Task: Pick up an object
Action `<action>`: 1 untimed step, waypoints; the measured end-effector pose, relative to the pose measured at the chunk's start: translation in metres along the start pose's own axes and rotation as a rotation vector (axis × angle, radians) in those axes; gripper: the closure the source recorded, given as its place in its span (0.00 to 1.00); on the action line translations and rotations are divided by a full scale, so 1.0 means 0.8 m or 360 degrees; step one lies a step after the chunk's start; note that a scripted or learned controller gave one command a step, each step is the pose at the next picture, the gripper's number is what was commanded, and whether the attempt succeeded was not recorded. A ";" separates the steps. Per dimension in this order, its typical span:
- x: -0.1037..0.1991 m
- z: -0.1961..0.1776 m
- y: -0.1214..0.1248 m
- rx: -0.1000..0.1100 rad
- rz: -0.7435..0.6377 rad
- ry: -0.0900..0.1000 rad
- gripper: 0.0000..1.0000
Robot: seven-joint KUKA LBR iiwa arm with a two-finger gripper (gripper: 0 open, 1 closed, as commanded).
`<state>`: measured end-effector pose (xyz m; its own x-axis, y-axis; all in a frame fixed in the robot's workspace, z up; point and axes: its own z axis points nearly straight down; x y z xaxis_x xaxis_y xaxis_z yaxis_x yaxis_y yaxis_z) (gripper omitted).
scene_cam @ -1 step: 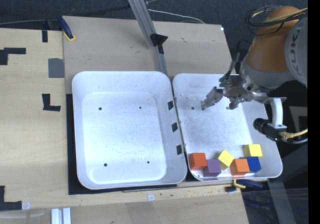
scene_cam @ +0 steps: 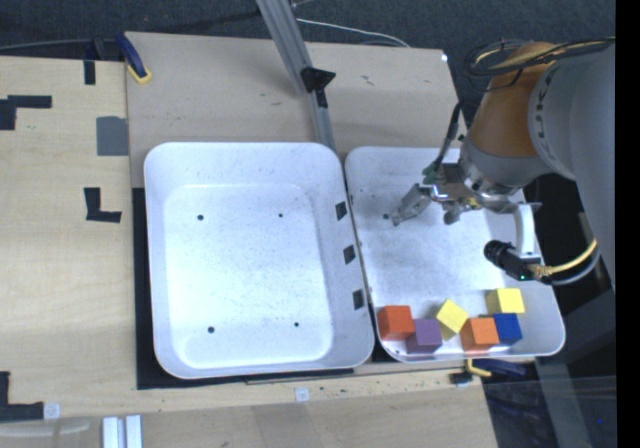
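Blocks (scene_cam: 452, 324) lie well below the open gripper (scene_cam: 428, 210).

**Colours on the surface and in the bins**

Two white bins, finely speckled with dark dots — left bin (scene_cam: 245, 256) and right bin (scene_cam: 430, 256). In the right one: orange cube (scene_cam: 396, 321), purple cube (scene_cam: 427, 334), two yellow cubes (scene_cam: 452, 316) (scene_cam: 508, 300), another orange (scene_cam: 481, 332), blue cube (scene_cam: 508, 327). The surface (scene_cam: 60, 236) is pale tan wood with black tape marks. Grey arm (scene_cam: 585, 111), orange band (scene_cam: 505, 121).
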<state>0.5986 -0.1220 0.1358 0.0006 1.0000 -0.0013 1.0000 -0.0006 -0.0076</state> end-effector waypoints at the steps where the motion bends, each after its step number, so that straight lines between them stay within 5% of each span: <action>1: -0.032 0.057 0.103 0.0004 -0.0002 0.0003 0.00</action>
<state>0.6805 -0.1480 0.0892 -0.0006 1.0000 0.0003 0.9999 0.0006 -0.0101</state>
